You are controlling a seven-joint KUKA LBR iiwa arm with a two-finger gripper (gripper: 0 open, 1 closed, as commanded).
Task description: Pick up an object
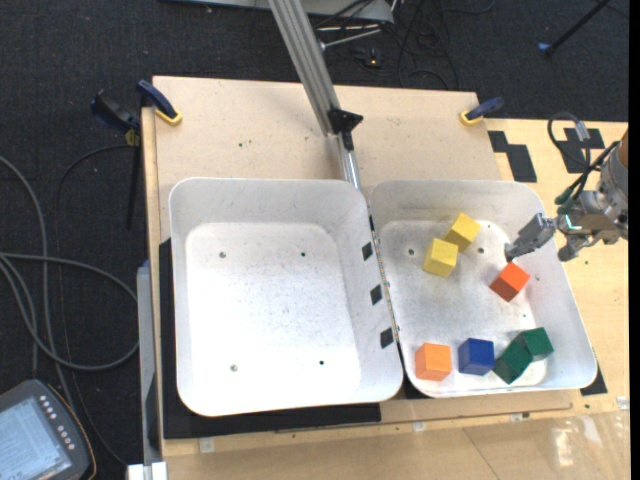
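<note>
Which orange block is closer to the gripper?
The orange block by the right bin's right wall, just below the gripper. The other orange block sits at the bin's front edge, beside the blue block.

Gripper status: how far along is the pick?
Done: the gripper has reached the right bin's far right edge, fingers open. In hand: nothing; no block sits between the fingers. The red-orange block lies nearest, just below it, still on the bin floor. Left: descend, close on a block, lift. Yellow blocks, orange block, blue block and green blocks lie untouched.
</note>
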